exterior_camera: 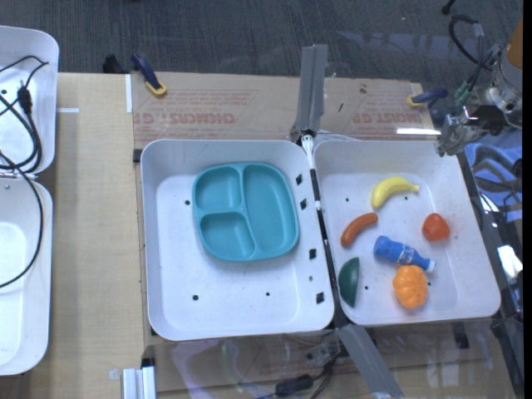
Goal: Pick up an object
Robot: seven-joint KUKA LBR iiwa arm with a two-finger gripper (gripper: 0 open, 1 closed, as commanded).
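While the gripper (453, 135) hangs over the right bin's (474, 310) far corner, finger state impossible to tell, nothing is picked yet; banana (392, 190), sausage (358, 228) and bottle (401, 253) lie inside.

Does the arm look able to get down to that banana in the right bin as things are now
Probably yes. The banana lies alone near the right bin's back, apart from the sausage, with nothing over it. The gripper hangs just beyond that bin's back corner.

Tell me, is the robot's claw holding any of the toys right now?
No. The gripper is up by the far right corner of the right bin, with nothing between its fingers. The banana, sausage and the rest all lie in the bin.
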